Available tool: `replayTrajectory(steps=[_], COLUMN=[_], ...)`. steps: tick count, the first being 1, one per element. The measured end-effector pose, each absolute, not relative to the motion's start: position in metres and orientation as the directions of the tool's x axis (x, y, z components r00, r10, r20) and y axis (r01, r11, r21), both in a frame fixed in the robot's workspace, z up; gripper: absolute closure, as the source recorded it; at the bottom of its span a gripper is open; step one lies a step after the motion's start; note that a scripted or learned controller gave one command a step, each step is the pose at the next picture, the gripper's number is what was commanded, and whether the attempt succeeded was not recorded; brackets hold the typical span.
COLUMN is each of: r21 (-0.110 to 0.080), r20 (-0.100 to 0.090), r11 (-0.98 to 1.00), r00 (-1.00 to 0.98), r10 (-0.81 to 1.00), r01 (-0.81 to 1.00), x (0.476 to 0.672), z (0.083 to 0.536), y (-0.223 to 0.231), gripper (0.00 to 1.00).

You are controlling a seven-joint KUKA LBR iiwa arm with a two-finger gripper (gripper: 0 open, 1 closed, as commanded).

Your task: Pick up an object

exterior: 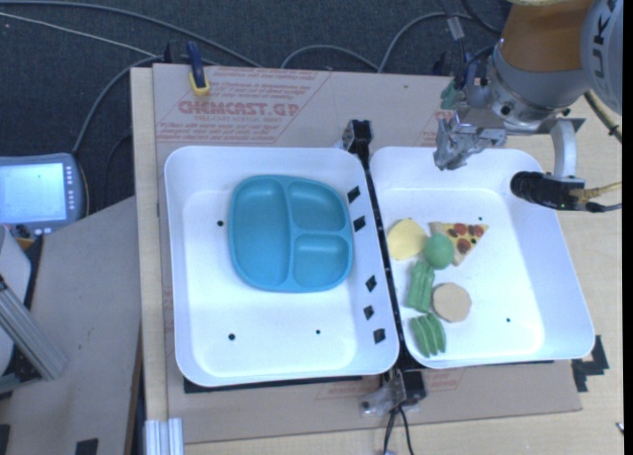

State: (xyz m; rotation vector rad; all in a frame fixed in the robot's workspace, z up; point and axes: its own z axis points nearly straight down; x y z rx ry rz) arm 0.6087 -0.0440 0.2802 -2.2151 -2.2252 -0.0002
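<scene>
Hovering at 12 o'clock of right bin (554, 275), pincer (452, 158) state unclear; drop toward pizza slice (461, 236), centred.

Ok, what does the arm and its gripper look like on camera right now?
The arm is grey with a broad orange band above the wrist and part of a dark printed letter on its right side. Dark cables run along the wrist. The gripper is small, grey metal, with a black cylindrical part beside it.
</scene>
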Motion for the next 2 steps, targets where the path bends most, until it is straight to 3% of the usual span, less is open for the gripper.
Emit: replayTrajectory(steps=[1, 2], r21=[-0.004, -0.005], r20=[0.002, 0.002], r11=[0.005, 0.006], r00=[-0.005, -0.006], r10=[1.0, 1.0], r01=[1.0, 1.0], x=[0.604, 0.612], z=[0.271, 0.25], y=[0.012, 0.07], gripper=[1.0, 1.0])
